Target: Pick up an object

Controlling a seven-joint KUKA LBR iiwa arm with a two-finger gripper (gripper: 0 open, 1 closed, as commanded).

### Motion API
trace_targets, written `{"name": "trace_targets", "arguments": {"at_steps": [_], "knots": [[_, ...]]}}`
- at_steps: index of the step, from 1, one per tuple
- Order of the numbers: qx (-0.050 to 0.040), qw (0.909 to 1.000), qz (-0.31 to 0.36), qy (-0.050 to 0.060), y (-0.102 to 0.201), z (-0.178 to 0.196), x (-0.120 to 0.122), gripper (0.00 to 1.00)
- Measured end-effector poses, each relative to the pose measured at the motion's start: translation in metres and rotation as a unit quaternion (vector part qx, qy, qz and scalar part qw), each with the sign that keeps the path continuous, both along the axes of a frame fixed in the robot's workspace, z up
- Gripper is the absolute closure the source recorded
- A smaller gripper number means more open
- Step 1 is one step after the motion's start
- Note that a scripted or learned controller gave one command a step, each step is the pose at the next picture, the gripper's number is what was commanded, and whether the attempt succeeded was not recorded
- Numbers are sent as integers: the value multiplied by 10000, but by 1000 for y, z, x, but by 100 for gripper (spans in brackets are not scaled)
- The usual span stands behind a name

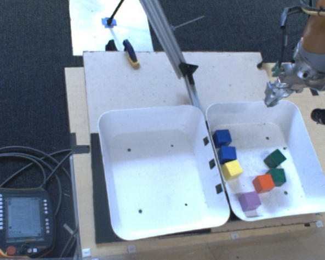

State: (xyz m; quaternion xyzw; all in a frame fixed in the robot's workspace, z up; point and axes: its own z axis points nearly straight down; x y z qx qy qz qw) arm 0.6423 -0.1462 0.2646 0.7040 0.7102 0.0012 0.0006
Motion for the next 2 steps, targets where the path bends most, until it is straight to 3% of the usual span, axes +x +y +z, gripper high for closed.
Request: {"name": "trace_targets", "arguments": {"at_steps": [2], "knots": [[7, 10000, 9, 12, 108, -2, -38, 100]]}}
